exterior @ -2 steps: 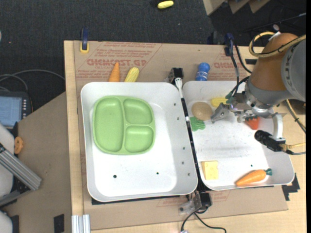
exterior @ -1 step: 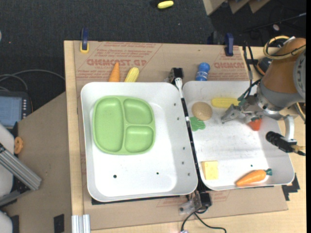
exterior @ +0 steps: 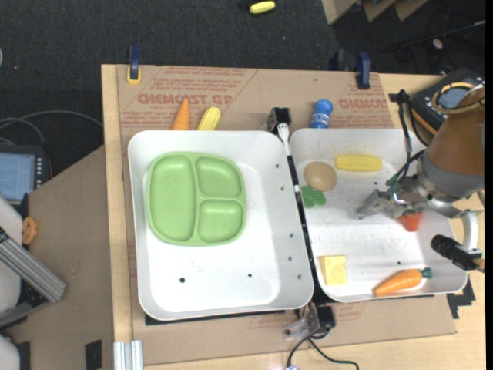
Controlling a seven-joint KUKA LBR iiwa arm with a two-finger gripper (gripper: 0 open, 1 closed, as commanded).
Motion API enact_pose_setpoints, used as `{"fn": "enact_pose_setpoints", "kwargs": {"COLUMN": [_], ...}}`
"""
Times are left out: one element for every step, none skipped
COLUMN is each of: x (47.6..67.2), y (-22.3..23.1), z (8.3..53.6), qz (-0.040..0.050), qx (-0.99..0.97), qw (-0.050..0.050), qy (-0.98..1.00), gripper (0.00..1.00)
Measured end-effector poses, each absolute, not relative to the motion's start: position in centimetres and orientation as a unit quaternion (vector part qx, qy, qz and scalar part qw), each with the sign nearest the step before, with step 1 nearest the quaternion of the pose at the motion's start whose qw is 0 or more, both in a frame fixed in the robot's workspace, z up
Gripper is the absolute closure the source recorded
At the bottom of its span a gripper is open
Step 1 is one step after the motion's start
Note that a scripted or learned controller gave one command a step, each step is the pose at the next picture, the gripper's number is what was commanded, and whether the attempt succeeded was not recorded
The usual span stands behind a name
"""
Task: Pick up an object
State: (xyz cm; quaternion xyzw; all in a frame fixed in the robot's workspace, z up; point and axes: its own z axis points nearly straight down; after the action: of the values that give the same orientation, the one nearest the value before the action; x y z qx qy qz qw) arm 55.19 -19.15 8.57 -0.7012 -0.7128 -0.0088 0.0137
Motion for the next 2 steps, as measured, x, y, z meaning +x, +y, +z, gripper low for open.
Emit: {"fn": "enact_pose_setpoints", "kwargs": {"x": [50.6, 51.6], "y": [-22.3, -14.6], "z": [23.4, 17.2], "qz": [-0.0025, 0.0003], "qx": [-0.707, -0.705], "qw": [-0.006, 0.003], "qy": [-0.707, -0.709], "gripper": [0.00, 0.00]}}
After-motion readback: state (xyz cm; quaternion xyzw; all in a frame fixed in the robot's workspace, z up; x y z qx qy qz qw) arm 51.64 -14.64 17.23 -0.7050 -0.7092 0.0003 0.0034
